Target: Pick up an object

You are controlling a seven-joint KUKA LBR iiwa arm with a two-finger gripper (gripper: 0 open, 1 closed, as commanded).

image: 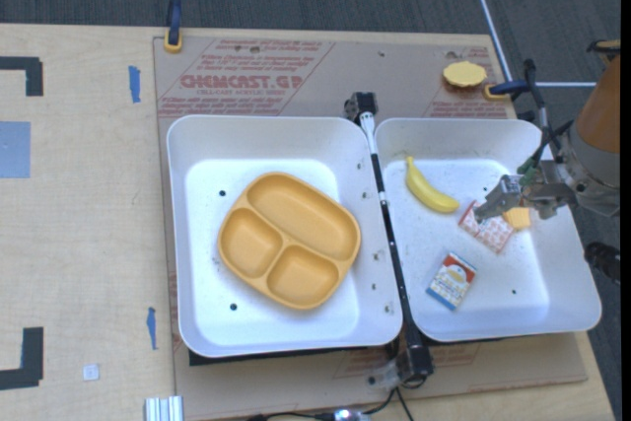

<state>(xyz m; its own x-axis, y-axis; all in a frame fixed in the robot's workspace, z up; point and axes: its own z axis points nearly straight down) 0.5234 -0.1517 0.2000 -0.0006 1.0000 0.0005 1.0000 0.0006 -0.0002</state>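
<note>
**Yellow block at the gripper, right bin**

Yellow block (pixel 519 218) — a small piece lying in the right bin (pixel 552 311), directly at the gripper (pixel 505 199) tips; whether the jaws are apart or clamped on it cannot be told, and its long axis is too small to judge. Touching it on the left lies a red-and-white packet (pixel 487 229). A banana (pixel 429 189) lies near, running from upper left to lower right. A small carton (pixel 452 280) sits below. The left bin (pixel 187 242) holds a yellow divided plate (pixel 288 240).

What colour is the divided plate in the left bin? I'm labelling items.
Orange-yellow, plain; the divided plate shows clearly in the camera view.
</note>
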